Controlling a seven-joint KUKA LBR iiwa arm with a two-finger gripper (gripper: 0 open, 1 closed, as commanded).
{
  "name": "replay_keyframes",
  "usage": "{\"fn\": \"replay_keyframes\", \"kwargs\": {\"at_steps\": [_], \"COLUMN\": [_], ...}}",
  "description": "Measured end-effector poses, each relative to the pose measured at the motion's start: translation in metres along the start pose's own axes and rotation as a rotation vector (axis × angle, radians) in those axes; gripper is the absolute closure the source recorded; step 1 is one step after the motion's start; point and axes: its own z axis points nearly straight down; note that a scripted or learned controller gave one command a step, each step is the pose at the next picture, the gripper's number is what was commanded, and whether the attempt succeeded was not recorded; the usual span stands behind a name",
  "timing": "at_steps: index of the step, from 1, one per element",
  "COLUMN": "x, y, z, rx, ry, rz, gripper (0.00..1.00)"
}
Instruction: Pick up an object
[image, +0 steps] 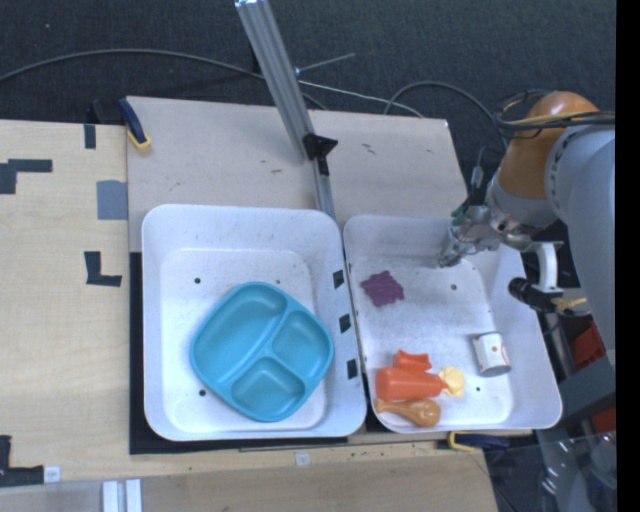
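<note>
My gripper (452, 251) hangs low over the far right part of the right bin (520, 400), its tip close to the bin floor, with nothing visible between its fingers. A purple flat piece (382, 288) lies to its left. Near the front of that bin lie an orange toy (408, 379), a small yellow piece (453, 381) and a tan pear-shaped piece (412, 410). A small white cylinder with a red mark (489, 352) rests at the right side.
The left bin (160, 300) holds a blue divided plate (262, 349). A metal pole (285, 85) slants up from between the bins. Cables run across the dark floor behind the bench.
</note>
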Motion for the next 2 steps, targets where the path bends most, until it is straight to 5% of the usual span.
{"fn": "replay_keyframes", "kwargs": {"at_steps": [2], "x": [-0.002], "y": [0.010], "z": [-0.104], "rx": [-0.007], "ry": [0.001], "rz": [0.003], "gripper": [1.00]}}
